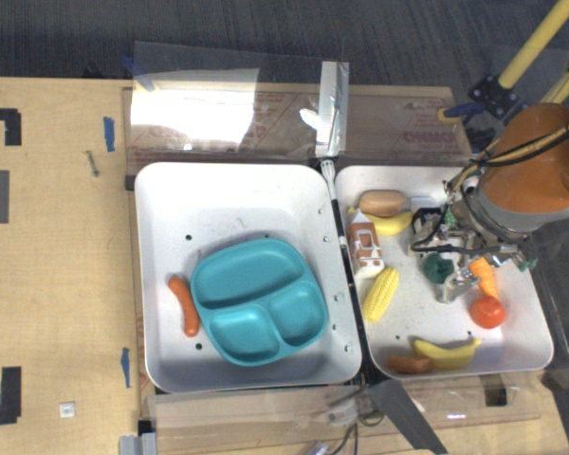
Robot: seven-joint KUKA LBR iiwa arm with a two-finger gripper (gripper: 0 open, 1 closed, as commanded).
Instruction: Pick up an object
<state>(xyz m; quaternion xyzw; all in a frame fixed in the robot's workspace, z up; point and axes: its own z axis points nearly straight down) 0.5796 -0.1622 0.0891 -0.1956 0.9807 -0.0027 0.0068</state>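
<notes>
My gripper (452,271) hangs low over the right bin (526,344), in its right-hand half, under the grey wrist and orange band. A small dark green toy (437,269) lies right at the gripper's left side, and an orange carrot (482,275) at its right. Whether either one is touched is hidden by the gripper body and cables. A red tomato (488,312) sits just below the carrot. Also in this bin are a yellow corn cob (381,293), a banana (446,351), a brown bun (383,202), a yellow fruit (391,224) and a small carton (364,245).
The left bin (228,173) holds a teal divided plate (258,300) and an orange-red sausage (184,305) beside it. A brownish sausage (405,363) lies at the right bin's front edge. A clear plastic sheet and a metal bracket (332,107) stand behind the bins.
</notes>
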